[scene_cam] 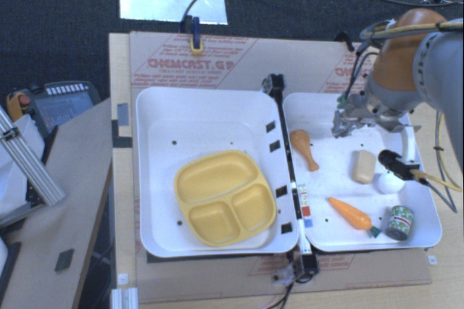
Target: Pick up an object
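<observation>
Your claw (346, 122) hangs low over the far part of the right bin (322, 106), near its back wall; you cannot tell from this slanted view whether it is spread or pressed together, and nothing shows between its tips. It sits over bare white floor, so judged from this, no object is taken yet.

The candidates all lie in that right bin, loosely scattered, which favours single picks. The drumstick (304, 149) lies nearest, just left of and nearer the camera than the claw, close to the divider (284, 155). The beige block (364, 166) lies toward the bin's middle, with a white ball (391, 183) just beside it and a black piece of the arm's gear above that ball. The carrot (351, 214) and the can (399, 222) rest near the front wall, almost touching.

The left bin (156, 155) holds 1 yellow tray (225, 195) with 3 compartments, well apart from your reach here. Cables (442, 184) trail over the right rim and could snag.
</observation>
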Robot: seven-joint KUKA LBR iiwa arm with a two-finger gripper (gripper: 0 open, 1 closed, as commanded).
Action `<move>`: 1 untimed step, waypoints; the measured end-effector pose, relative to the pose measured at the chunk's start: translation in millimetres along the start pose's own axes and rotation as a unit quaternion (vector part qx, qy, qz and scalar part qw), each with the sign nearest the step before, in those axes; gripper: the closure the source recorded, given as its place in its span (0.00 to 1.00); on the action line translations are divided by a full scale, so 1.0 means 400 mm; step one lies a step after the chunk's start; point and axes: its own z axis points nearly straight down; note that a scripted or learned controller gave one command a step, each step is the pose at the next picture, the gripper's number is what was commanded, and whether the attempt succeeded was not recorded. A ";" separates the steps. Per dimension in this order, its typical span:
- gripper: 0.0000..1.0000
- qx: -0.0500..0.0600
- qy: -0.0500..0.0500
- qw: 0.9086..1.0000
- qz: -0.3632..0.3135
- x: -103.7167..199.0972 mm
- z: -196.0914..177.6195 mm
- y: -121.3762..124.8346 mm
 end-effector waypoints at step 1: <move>1.00 -0.001 0.000 1.000 -0.002 0.024 -0.128 0.012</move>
